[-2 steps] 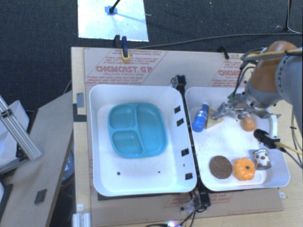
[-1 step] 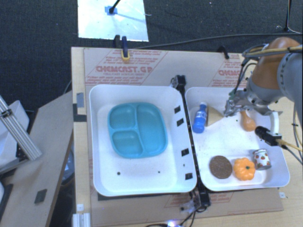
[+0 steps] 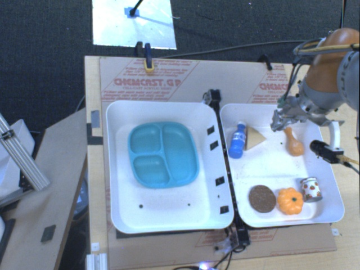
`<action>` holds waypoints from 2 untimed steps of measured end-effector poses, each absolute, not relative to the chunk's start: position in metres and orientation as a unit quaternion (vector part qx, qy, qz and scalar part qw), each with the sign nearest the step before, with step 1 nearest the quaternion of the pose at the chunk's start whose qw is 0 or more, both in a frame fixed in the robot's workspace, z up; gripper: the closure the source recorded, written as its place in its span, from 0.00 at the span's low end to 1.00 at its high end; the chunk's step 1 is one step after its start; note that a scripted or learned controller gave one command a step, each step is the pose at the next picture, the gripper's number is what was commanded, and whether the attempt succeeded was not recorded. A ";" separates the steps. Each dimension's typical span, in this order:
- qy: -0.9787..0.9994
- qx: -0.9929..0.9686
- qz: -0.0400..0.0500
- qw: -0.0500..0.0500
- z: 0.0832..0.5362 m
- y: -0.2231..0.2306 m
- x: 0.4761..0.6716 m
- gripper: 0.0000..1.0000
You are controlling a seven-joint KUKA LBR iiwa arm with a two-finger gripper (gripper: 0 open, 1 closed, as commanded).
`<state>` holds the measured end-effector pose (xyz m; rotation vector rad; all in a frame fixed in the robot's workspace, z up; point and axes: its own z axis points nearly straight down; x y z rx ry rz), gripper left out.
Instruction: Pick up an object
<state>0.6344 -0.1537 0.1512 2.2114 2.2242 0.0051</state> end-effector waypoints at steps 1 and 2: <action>0.709 0.705 0.002 0.003 0.204 -0.155 0.646 1.00; 0.709 0.705 0.002 0.003 0.248 -0.155 0.648 1.00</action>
